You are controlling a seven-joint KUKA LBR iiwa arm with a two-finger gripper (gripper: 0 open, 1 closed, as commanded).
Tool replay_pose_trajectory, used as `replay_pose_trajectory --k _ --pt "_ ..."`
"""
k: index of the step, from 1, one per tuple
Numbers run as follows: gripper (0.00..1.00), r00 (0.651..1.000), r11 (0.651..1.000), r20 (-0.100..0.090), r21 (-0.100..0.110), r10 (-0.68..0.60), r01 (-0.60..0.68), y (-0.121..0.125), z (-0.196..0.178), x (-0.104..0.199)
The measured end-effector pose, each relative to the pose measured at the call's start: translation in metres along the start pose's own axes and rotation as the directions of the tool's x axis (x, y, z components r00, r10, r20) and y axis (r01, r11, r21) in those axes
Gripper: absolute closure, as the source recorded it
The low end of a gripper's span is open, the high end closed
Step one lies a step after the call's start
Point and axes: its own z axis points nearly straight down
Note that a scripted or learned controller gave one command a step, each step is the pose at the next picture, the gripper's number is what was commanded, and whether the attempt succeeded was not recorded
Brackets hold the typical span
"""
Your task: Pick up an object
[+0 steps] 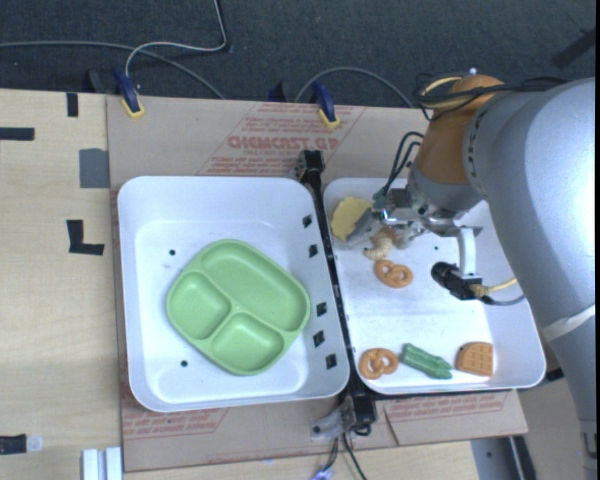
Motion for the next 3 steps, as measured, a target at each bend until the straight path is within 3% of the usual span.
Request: replay_pose_trajectory --k 1,2,3 --pt "1.00 1.000 1.000 0.003 0.002 -0.001 0.001 0.000 -0.010 -0.001" --pt "1.00 1.000 1.000 -0.002 0.004 0.000 0.000 -0.051 -0.099 0.061" --pt "1.00 1.000 1.000 -0.002 0.006 0.001 -0.001 -0.046 -0.098 0.103"
